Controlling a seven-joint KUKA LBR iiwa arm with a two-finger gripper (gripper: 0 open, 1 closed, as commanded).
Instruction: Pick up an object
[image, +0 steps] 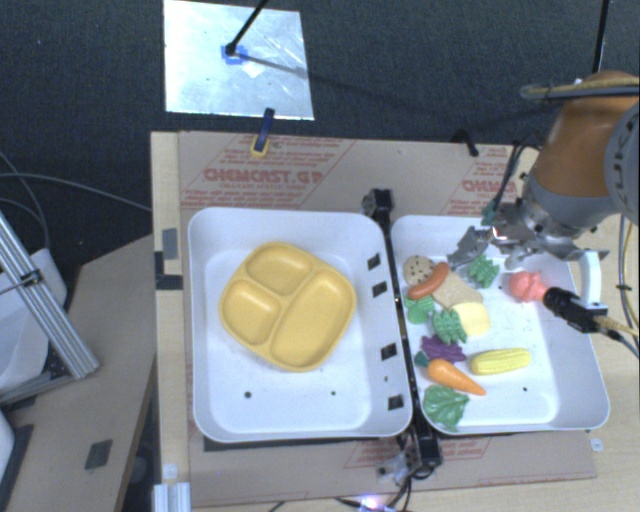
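Right bin, shallow white plastic with rounded corners, is holding all the toy food. None of it is lifted.

- At the near edge, a crinkled green lettuce leaf is lying flat.
- Just beyond it, a tapered orange carrot is lying at a slant.
- A knobbly yellow corn cob is lying to the carrot's right, close by but apart from it.
- A lumpy purple piece is sitting past the carrot.
- Next come a bumpy green broccoli and a smooth pale-yellow block, which are touching side by side.
- A flat tan bread slice is lying behind those two.
- A glossy orange-red sausage shape is leaning along the slice's left edge.
- A round speckled brown cookie is sitting beyond the sausage.
- A rounded pink-red fruit is lying alone toward the bin's right side.
- A small ruffled green piece is lying at the far end.

The metallic gripper is hanging directly over that green piece. Contact is unclear, and I cannot tell whether the gripper is open or closed. The grey arm with its orange band is entering from the right.

Left bin: a smooth yellow three-section plate is sitting in the middle.

Printed cardboard is lying under both bins. A shiny foil-like sheet is lying farthest back.
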